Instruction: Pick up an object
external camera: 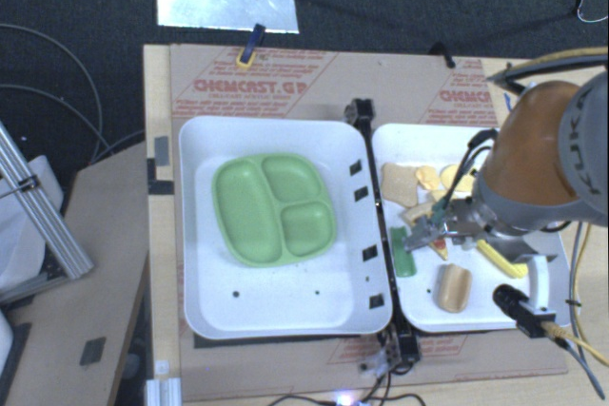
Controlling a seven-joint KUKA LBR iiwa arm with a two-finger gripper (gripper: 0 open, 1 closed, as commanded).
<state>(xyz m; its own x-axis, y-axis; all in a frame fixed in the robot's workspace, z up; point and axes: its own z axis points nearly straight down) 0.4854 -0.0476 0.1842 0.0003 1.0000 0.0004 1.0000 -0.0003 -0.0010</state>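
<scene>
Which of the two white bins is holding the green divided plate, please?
The left bin, the one away from the arm. The green divided plate lies alone in it; the right bin holds small mixed items under the gripper.

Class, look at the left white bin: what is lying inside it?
Inside the left bin lies one green divided plate with three compartments, flat on the floor. Its compartments hold nothing. What lies under the plate is covered.

A single fixed camera looks down at a slant from above the cardboard-covered bench [314, 76], far enough off to take in both shallow white plastic bins. The left white bin [205, 299] sits near the middle of the view, the right white bin [400, 140] just beside it. Dark carpet lies beyond the bench's far edge.
</scene>
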